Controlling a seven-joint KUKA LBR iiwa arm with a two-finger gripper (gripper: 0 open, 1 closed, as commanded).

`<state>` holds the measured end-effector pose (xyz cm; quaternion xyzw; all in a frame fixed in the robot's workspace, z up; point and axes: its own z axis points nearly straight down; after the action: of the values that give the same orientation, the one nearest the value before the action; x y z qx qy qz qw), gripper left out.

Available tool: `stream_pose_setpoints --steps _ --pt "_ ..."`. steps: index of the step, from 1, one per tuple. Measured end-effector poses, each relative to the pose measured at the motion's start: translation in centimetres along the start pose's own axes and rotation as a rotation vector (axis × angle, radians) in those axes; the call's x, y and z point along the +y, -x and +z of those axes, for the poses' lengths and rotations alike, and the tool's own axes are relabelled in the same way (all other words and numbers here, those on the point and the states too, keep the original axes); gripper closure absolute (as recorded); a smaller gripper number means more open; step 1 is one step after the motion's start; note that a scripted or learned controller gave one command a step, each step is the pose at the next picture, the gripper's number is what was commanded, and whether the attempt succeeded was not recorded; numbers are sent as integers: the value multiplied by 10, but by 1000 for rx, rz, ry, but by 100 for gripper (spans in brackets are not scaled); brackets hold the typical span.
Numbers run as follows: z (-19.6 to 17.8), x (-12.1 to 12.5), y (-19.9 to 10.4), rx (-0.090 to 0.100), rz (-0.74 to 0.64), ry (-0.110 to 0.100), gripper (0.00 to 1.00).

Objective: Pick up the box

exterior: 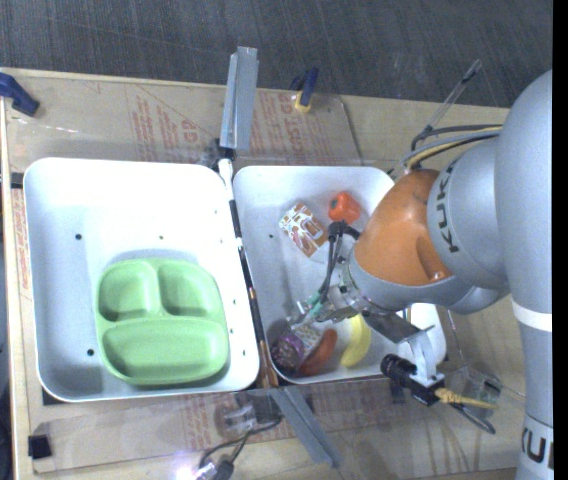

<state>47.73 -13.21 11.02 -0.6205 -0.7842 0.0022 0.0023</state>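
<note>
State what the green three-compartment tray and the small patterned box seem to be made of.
Green three-compartment tray: likely moulded plastic, with a smooth matt surface and rounded edges. Small orange-and-white patterned box: probably printed cardboard, with flat faces and sharp corners, though it is too small to be sure.

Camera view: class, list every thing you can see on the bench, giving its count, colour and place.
White bins: two, side by side on the bench.
Divided tray: one, green, in the left bin.
Box: one, white with orange-red print, upper part of the right bin.
Round orange item: one, right bin, beside the box.
Banana: one, yellow, near edge of the right bin.
Dark purple item: one, right bin's near-left corner.
Reddish item: one, between those two.
Blue clamps: two, on the bench's far edge.
Arm: one, grey with an orange band, over the right bin.
</note>
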Motion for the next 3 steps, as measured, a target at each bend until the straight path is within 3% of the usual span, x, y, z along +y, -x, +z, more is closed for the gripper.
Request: stream_pose_setpoints --steps 1,2,3 --pt "0 0 0 0 -1 0 0" --pt "19 -2 2 3 276 2 0" --pt "9 -1 2 5 271 2 100"
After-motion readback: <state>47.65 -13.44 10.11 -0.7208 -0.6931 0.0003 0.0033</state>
